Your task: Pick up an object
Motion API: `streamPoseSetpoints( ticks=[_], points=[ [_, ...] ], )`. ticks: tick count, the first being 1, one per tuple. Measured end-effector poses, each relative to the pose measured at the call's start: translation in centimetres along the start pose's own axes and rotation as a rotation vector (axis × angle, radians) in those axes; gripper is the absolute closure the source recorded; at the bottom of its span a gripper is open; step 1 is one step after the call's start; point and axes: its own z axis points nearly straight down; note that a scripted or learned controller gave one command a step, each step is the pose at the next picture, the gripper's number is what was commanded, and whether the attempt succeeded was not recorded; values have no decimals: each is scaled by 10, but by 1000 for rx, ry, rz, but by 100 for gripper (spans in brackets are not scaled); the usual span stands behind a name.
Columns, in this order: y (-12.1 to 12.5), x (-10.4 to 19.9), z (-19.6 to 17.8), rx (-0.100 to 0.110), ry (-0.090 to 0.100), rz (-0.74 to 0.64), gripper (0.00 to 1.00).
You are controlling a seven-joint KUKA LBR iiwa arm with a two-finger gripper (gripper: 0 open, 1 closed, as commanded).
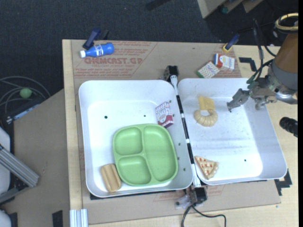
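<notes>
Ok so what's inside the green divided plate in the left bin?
All three compartments of the green divided plate show bare green, nothing in them. A tan bread-like piece lies beside its lower left corner, outside it. Whatever is beneath the plate is covered.

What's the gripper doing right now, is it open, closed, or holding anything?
Gripper: open and holding nothing, over the upper right part of the right bin, right of the bagel.

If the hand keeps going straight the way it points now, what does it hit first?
The hand points leftward over the right bin. Going straight on, it would likely meet the donut-shaped pastry and the yellow piece touching it. It may pass above them; height is unclear from this slanted view.
</notes>
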Motion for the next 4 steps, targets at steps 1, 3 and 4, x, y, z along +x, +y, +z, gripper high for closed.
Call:
streamPoseSetpoints(
  ticks=[1,3,4],
  points=[
    [52,38,81,2,1,-1,0],
    [74,53,130,-2,0,-1,0],
    [77,54,115,-12,-1,-2,100]
  ],
)
